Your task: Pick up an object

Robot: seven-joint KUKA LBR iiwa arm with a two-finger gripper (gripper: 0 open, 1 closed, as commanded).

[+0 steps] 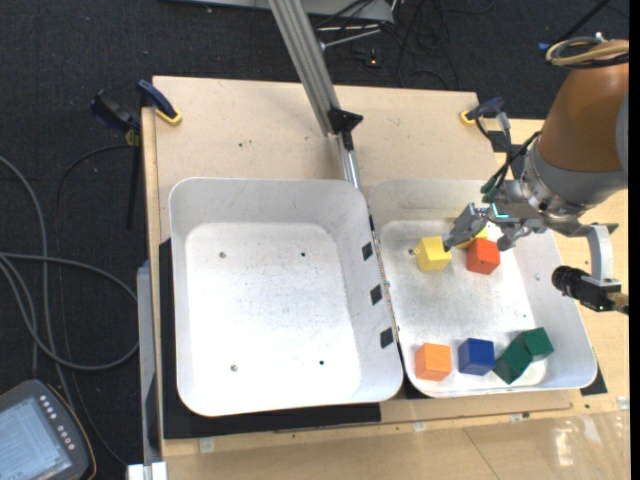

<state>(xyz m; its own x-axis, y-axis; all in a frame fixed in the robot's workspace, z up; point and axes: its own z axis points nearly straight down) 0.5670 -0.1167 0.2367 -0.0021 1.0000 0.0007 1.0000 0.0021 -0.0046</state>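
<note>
The gripper hangs low over the right bin, fingers spread and holding nothing, poised between the yellow block and the red-orange block, probably lining up on one. Near the front wall sit an orange cube, a blue cube and two green blocks.

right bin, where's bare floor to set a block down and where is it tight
Free: the middle of the right bin, between the yellow block and red-orange block above and the near-edge row below. Crowded: that row of orange block, blue block and green blocks, and the top, where the gripper hangs over the two blocks.
</note>
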